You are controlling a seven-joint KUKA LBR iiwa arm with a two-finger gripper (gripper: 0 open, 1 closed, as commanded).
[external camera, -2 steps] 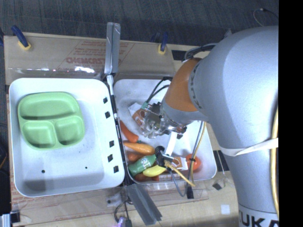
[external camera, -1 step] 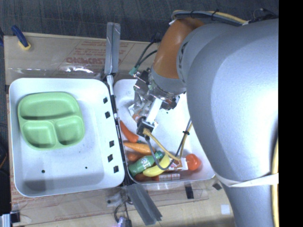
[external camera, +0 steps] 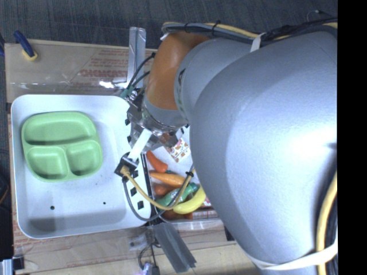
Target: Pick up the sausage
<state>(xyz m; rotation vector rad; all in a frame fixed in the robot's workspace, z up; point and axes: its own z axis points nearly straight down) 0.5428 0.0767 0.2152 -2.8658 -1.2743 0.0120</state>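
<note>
The arm's big grey body and orange band cover most of the right bin (external camera: 198, 221). My gripper (external camera: 163, 137) hangs below the wrist over that bin's left part, just above a small pile of toy food. In the pile I see a short red-orange piece (external camera: 156, 162), a longer orange piece (external camera: 170, 178), a yellow banana (external camera: 192, 204), a bit of green (external camera: 184, 191) and a dark red-brown piece (external camera: 202, 213) at the near wall. Which of these is the sausage I cannot tell. Nothing shows as held.
The left bin (external camera: 69, 211) holds a green divided plate (external camera: 60, 145) at its far left. A printed white card (external camera: 180, 150) lies beside the gripper. A blue-and-yellow clamp (external camera: 24, 44) sits on the bench at the far left corner.
</note>
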